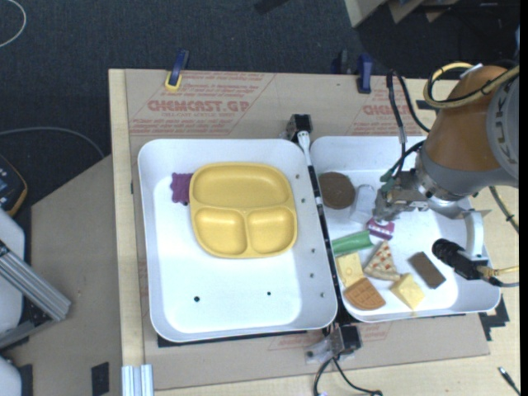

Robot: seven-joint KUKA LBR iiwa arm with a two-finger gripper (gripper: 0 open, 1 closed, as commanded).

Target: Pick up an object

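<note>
My gripper (385, 209) hangs over the middle of the right bin (470, 308), at the end of the grey arm with the orange band. Right beneath its tip is a small purple-pink object (380, 228); whether it is gripped or just lying there is unclear. Around it lie a round brown cookie (335, 190), a green piece (351, 242), a pizza slice (382, 261), a yellow cheese slab (350, 267), an orange-brown biscuit (365, 294), a pale yellow cube (407, 290) and a dark brown bar (426, 269).
The left bin (239, 304) holds a yellow divided plate (243, 208) with a purple object (180, 186) at its left edge. A raised rim (316, 213) separates the two bins. The arm covers the right bin's back right part.
</note>
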